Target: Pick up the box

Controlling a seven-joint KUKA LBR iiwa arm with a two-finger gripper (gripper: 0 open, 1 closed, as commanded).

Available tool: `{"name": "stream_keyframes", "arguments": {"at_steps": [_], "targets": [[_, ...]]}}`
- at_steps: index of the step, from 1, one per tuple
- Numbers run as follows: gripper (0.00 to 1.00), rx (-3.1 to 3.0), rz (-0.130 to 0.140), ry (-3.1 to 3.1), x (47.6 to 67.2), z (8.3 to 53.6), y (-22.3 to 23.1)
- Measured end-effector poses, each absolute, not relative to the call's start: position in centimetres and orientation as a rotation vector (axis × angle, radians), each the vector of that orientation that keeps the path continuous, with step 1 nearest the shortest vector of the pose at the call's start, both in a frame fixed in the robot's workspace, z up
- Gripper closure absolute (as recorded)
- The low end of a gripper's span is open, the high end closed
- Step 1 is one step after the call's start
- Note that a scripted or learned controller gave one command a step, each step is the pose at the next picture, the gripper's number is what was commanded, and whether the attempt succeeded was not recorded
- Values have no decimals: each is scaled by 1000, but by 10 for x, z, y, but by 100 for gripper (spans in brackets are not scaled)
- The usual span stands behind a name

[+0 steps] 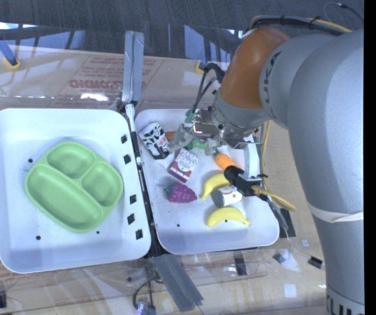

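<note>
The box (183, 165), a small red and white carton, lies tilted in the upper middle of the right bin (174, 241). My gripper (197, 135) hangs just beyond the box's far end, close over the bin floor, under the arm's orange band. From this camera the box looks free, with its near part fully in sight.
A cow-patterned carton (153, 140) stands left of the gripper. Purple grapes (181, 193), two bananas (227, 218), an orange carrot (224, 161) and a small can (229, 196) crowd the box's near and right sides. The left bin (10, 241) holds a green divided plate (75, 186).
</note>
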State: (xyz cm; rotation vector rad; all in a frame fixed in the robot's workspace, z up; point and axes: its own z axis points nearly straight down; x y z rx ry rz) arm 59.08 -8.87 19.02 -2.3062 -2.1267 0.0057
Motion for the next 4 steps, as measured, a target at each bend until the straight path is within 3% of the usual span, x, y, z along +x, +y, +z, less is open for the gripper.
{"name": "stream_keyframes", "arguments": {"at_steps": [1, 2, 3, 4], "targets": [[0, -2462, 7, -1945, 565, 90, -93], [0, -2355, 3, -2075, 565, 91, -115], [100, -2350, 6, -2078, 564, 100, -115], [0, -2350, 6, -2079, 564, 100, -115]]}}
